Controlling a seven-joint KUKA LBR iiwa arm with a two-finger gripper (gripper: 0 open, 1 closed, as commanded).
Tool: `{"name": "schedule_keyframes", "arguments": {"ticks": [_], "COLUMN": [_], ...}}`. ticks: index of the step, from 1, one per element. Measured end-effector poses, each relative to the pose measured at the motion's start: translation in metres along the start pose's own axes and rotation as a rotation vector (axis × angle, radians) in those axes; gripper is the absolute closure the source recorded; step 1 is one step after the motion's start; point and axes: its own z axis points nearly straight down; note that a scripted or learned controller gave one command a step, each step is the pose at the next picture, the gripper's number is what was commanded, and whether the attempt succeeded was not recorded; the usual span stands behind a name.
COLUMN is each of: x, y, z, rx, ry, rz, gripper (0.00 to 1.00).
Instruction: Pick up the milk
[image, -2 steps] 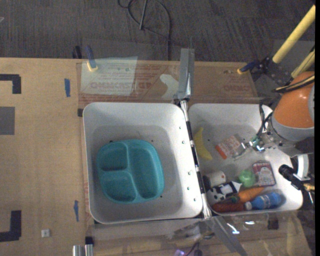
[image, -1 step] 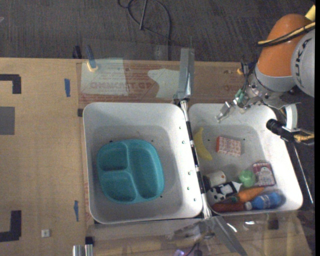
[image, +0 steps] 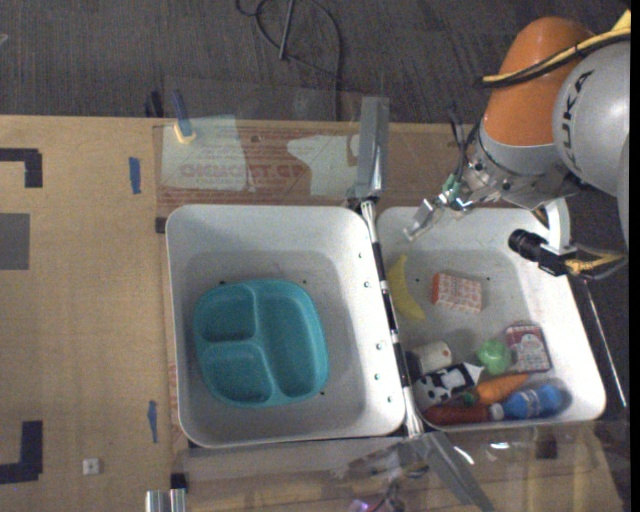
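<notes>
The milk is a small carton with black and white cow patches. It lies on its side near the front left of the right bin, between a white cup and a red bottle. My gripper hangs over the back left corner of that bin, well behind the milk and apart from it. Nothing shows in the gripper.
The right bin also holds a banana, an orange and white box, a red and white carton, a green item, a carrot and a blue bottle. A teal divided tray lies in the left bin.
</notes>
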Motion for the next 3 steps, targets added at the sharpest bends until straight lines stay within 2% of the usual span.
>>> {"name": "schedule_keyframes", "arguments": {"ticks": [1,2,3], "x": [-0.048,-0.034,-0.048], "y": [-0.021,-0.037,-0.130], "z": [-0.057,0.041,-0.039], "rx": [0.000,0.003,0.002], "ry": [-0.001,0.002,0.001], "rz": [-0.054,0.121,-0.017], "gripper": [0.00,0.00,0.00]}}
